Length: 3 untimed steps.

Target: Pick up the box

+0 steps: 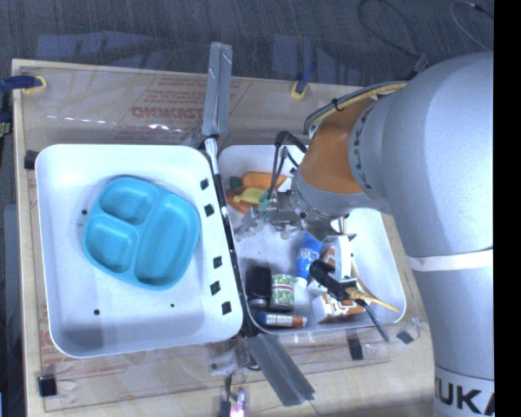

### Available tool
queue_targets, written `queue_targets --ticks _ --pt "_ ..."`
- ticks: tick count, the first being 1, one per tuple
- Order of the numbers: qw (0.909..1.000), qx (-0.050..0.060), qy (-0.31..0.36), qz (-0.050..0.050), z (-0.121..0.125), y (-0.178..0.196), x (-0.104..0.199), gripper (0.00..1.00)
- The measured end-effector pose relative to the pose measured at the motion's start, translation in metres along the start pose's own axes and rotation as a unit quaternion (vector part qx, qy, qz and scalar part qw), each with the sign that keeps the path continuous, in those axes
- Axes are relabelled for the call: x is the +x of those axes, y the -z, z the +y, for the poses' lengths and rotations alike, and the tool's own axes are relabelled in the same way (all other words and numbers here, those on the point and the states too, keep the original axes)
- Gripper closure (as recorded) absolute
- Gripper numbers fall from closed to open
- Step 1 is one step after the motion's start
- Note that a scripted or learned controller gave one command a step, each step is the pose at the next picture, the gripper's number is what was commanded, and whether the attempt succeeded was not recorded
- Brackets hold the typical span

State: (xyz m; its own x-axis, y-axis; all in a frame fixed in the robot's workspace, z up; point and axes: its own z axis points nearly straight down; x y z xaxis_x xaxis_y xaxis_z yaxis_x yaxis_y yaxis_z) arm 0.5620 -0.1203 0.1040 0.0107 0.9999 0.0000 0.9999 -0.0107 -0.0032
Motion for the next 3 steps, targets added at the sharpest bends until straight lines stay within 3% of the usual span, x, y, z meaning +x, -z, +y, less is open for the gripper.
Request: queue_targets --ticks 1,2,3 --pt "0.9989 0.000 -0.046 0.000 -0.036 0.088 0.039 0.00" --pt "0.9891 0.001 -0.147 0.001 -0.077 0.109 0.032 0.00" --pt "0.9969 -0.002 -0.079 -0.002 -0.085 0.019 0.013 0.00"
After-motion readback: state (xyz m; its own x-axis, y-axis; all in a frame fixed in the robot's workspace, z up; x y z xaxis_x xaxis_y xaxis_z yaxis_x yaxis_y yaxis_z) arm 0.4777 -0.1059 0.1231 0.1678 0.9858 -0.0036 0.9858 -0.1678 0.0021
